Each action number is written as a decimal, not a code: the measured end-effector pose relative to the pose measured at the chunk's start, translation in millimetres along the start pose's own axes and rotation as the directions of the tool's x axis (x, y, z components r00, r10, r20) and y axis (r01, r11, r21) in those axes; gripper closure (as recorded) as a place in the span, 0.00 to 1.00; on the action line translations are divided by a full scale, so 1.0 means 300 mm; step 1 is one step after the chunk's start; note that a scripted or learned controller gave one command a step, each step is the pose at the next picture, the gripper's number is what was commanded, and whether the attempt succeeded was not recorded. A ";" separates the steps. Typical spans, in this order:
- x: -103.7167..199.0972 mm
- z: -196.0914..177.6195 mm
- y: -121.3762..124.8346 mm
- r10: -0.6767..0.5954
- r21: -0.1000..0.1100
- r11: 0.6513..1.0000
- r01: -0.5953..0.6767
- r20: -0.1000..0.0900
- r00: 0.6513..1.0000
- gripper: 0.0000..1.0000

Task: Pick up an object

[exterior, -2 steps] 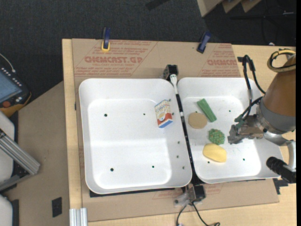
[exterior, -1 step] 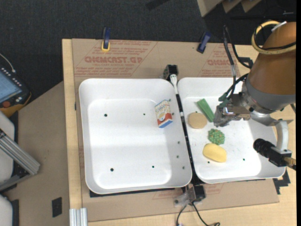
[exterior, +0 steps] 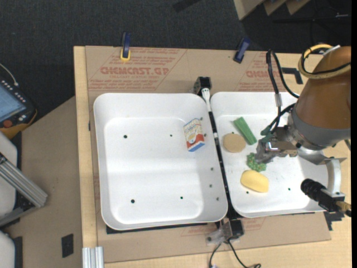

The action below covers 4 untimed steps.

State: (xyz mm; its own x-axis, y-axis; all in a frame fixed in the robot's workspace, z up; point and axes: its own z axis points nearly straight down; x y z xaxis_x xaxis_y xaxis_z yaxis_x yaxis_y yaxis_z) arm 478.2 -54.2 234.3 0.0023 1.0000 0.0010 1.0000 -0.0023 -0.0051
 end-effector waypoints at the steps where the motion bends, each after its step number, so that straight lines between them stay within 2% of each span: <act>1: -0.198 0.259 -0.003 0.005 0.004 1.000 -0.005 0.001 1.000 1.00; 2: -0.002 -0.011 0.008 -0.009 -0.013 1.000 0.009 0.000 1.000 1.00; 3: 0.005 -0.143 0.226 -0.005 -0.015 1.000 0.005 0.003 1.000 1.00; 4: -0.072 -0.132 0.080 0.002 -0.001 1.000 -0.002 0.000 1.000 1.00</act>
State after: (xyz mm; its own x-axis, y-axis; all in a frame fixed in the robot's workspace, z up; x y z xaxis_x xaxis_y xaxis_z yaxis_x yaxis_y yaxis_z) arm 502.5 -76.0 273.6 0.0039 1.0000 0.0006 1.0000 -0.0039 -0.0039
